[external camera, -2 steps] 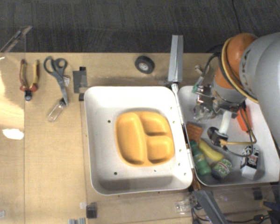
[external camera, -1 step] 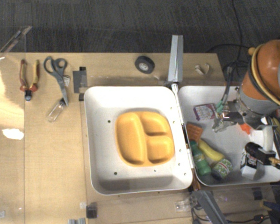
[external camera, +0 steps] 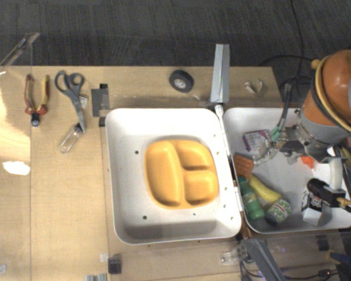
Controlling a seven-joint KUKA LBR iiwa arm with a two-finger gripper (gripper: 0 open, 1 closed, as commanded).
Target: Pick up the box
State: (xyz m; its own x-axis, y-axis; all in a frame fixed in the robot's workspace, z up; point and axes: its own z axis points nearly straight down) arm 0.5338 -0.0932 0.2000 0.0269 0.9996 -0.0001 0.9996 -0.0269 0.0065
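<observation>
A: What lies nearest in the right bin [external camera: 344,221]?

B: Along its near wall, a green bottle [external camera: 251,202] with a smooth plastic look, a curved yellow banana shape [external camera: 265,190] just beside it, and a round can [external camera: 279,210] with a green patterned label. Toward the near right corner stands a small white box [external camera: 316,207] with a dark printed face, edges squared, partly under the arm's cables.

A: And the left bin [external camera: 124,169]?

B: Shallow, glossy white, rounded at the corners. A yellow compartment tray [external camera: 181,172] sits in its middle, soft-edged, with one long cell and two smaller ones.

A: The tool?

B: The gripper [external camera: 290,140] hangs over the far half of the right bin, grey metal under an orange band. Whether it is open or closed, I cannot tell; nothing is visible between its tips. A crinkled purple packet [external camera: 256,140] lies just left of it.

A: Farther back?

B: On the wooden bench [external camera: 62,219], steel scissors [external camera: 73,95], red-handled pliers [external camera: 36,96] and a dark tape roll [external camera: 182,81].
</observation>
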